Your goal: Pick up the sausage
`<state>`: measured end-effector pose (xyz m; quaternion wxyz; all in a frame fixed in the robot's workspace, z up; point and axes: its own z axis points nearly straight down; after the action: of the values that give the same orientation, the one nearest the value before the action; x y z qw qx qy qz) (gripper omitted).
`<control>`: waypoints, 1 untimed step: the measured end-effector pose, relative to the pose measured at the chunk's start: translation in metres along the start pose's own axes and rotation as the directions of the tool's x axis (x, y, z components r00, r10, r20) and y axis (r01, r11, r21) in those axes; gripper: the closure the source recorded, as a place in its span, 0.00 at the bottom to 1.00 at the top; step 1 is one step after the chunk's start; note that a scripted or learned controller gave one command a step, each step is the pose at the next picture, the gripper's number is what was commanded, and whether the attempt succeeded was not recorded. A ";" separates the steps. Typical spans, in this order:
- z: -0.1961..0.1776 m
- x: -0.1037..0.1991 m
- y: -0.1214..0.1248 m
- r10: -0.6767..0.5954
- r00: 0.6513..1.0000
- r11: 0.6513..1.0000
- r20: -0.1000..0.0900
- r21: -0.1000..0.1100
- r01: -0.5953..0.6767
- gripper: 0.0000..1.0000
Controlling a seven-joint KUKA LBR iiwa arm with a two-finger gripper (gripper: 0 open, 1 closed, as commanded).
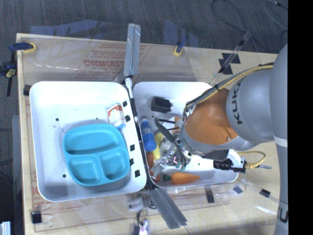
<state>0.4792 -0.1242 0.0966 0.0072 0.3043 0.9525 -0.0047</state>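
My gripper (169,159) is low in the right bin (195,89), near its front left corner, under the orange wrist band (208,124). A small reddish-brown piece (149,159), which could be the sausage, lies just left of the gripper against the bin's left wall. It is mostly hidden, so I cannot tell whether the gripper touches it. An orange carrot (183,177) lies along the front wall, right under the gripper.
The right bin also holds a blue bottle (145,133), a yellow item (157,148) and a black object (161,104) at the back. In the left bin (49,102) are a blue sectioned tray (95,153) and a small red-and-white carton (116,115).
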 end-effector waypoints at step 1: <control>-0.010 -0.063 0.013 0.035 0.999 0.999 -0.014 -0.004 -0.035 0.00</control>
<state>0.5378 -0.1502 0.1076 0.0012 0.3210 0.9471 -0.0005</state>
